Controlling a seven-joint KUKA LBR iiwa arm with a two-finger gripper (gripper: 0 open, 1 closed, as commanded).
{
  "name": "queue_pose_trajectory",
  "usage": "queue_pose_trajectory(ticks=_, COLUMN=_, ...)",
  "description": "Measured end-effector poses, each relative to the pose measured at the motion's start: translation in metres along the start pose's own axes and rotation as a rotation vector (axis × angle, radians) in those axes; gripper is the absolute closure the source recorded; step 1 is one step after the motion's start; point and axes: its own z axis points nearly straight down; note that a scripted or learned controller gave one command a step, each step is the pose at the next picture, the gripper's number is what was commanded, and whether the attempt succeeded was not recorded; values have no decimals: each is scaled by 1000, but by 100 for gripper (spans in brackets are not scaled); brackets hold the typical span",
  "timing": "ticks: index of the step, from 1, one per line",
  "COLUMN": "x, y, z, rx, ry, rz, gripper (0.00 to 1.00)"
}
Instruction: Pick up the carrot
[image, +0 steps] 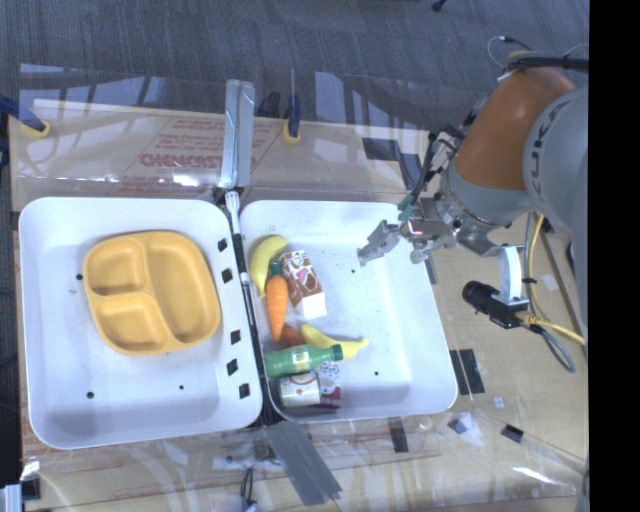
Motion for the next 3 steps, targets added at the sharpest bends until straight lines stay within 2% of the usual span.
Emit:
queue_pose_trajectory(ticks=1, x=29, y=5, z=79, rx=0, ry=1, rz=-344, gripper=0)
queue_pose_trajectory(ticks=2, x=114, y=31, z=22, rx=-3, ry=-2, rz=-325, gripper=0)
queue_pose_trajectory(ticks=3, x=160, y=-62, z=51, rx=1, ry=-1, rz=-328, gripper=0)
